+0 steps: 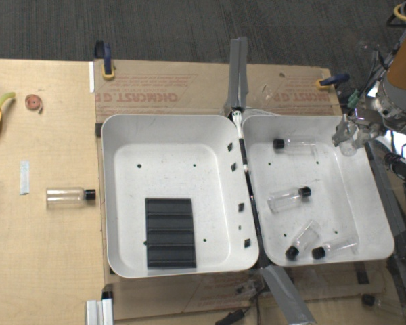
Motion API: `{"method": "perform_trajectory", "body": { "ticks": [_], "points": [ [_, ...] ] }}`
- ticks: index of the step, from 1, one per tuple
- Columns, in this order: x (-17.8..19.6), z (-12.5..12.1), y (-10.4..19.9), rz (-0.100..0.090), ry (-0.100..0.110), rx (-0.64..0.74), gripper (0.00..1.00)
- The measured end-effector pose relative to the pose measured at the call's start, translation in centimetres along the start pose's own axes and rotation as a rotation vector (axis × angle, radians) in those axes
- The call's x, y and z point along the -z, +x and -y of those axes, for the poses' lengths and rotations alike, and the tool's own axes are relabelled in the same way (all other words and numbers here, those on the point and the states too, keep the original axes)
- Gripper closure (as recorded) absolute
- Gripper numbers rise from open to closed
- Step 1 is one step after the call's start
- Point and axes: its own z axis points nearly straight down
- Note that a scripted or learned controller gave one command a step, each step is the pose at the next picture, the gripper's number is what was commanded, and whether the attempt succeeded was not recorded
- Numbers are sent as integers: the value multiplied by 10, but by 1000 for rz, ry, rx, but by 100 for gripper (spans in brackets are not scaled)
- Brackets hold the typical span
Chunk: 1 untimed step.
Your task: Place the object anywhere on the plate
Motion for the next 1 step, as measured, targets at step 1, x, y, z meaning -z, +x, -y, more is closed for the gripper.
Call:
{"method": "perform_trajectory", "body": {
  "ticks": [1],
  "points": [
    [0,0,0,0,-1,0,0]
  ]
}}
